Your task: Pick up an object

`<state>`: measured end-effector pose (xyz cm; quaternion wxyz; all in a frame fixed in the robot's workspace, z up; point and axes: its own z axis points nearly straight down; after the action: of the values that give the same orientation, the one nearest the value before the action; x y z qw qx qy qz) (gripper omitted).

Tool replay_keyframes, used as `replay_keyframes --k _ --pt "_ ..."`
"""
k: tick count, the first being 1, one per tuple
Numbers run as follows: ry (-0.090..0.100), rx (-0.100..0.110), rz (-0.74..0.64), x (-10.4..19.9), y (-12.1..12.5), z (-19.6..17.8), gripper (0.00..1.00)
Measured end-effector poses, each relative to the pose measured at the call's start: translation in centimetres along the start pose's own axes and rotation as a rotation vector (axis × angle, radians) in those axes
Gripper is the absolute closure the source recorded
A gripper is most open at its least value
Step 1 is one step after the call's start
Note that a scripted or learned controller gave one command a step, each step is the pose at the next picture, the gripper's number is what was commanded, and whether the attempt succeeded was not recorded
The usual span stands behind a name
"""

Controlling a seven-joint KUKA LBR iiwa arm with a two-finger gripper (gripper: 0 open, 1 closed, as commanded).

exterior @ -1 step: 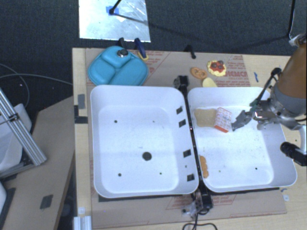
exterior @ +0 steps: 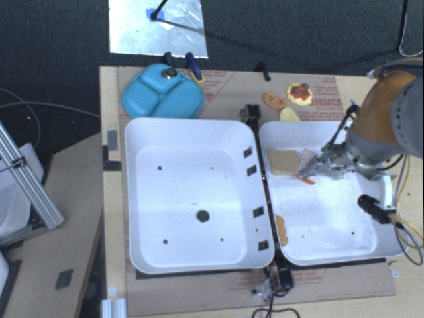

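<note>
My gripper (exterior: pixel 310 171) reaches into the right bin (exterior: pixel 331 244) from the right, low over its upper left part. Its tip sits beside a tan flat piece like toast (exterior: pixel 283 161) and over a small red item (exterior: pixel 309 180). Nothing visibly sits between the fingers. A small orange-brown item (exterior: pixel 281 229) lies at the right bin's left wall. The left bin (exterior: pixel 192 244) has a dark round spot (exterior: pixel 203 216) on its floor.
Behind the bins lie a blue divided plate (exterior: pixel 163 93), a pretzel-like piece (exterior: pixel 273 100), a small pizza toy (exterior: pixel 299 93) and a yellow piece (exterior: pixel 289 114). A foil sheet (exterior: pixel 158 18) lies at the back. A black cable connector (exterior: pixel 375 209) hangs near the right bin's right edge.
</note>
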<state>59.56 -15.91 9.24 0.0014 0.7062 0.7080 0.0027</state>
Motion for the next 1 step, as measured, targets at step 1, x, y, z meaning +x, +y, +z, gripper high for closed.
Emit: replay_keyframes --k 1 --pt "0.0 -0.003 0.0 -4.6 3.58 0.25 0.0"
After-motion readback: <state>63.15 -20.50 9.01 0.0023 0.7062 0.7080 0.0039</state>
